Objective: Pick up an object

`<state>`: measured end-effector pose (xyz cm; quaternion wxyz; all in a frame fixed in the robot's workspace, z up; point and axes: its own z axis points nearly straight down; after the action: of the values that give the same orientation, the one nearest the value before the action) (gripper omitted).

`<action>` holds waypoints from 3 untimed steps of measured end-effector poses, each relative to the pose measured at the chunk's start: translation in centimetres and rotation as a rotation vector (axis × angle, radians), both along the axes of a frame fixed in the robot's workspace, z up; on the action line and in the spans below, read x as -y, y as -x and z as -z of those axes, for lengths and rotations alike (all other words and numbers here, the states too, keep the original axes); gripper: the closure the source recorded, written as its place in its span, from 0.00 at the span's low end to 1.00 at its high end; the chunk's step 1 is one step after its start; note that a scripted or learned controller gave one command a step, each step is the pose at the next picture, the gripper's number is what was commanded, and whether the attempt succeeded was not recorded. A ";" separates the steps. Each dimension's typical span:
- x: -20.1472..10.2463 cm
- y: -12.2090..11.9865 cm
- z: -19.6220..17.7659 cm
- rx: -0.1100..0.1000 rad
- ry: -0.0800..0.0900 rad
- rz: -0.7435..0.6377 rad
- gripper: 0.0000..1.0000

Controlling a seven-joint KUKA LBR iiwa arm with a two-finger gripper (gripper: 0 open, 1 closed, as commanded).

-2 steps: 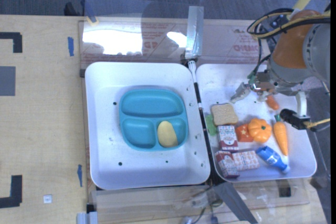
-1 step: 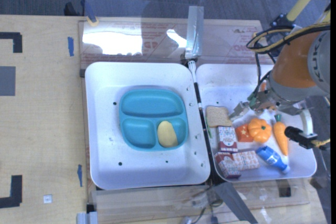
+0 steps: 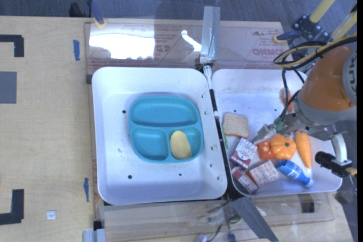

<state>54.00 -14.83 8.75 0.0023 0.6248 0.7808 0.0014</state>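
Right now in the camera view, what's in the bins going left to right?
Blue tray → yellow potato → bread slice → orange pumpkin → carrot

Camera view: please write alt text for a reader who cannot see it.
A grey and orange robot arm lowers its gripper over toy food in the right white bin. The left white bin holds a blue tray with a yellow potato.
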 end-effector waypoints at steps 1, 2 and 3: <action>0.1 -0.2 -1.2 0.008 0.002 0.002 1.00; -4.5 5.7 -0.2 0.008 -0.001 0.127 1.00; -13.5 2.3 -10.0 0.002 -0.006 0.208 1.00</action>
<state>51.69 -1.29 18.77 0.0015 0.7025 0.7117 0.0042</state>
